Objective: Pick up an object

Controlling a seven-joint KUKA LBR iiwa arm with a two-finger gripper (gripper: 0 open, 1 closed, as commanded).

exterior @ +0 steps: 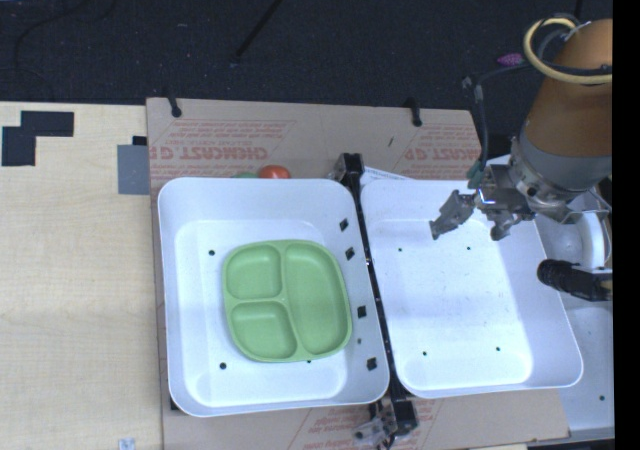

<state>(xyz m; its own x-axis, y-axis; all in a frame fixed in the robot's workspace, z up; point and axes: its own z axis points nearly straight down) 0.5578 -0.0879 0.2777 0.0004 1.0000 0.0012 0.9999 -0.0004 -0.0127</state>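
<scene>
The bench [70, 268] carries a cardboard sheet [300, 138] on which two shallow white bins sit side by side, touching along a black clamped seam.

The left bin [190, 338] holds the green plate [287, 300], a rounded-rectangular tray with three compartments. It lies flat near the bin's centre, apart from all four walls. Its long axis runs roughly from 11 o'clock to 5 o'clock in the view. The single large compartment occupies the 3 o'clock side; the two smaller compartments sit on the 9 o'clock side, one at the 11 o'clock end and one at the 7 o'clock end.

The right bin [470, 338] has a bare white floor marked with small dark dots.

The arm [570, 108] enters from 3 o'clock, its orange band above the grey wrist. The gripper [478, 221] hangs over the 1 o'clock part of the right bin, well apart from the green plate. Its two fingers are spread with a visible gap, and nothing lies between them.

A small red-orange object [274, 173] lies just outside the left bin's far wall, at 12 o'clock from the plate; its kind cannot be told.
</scene>
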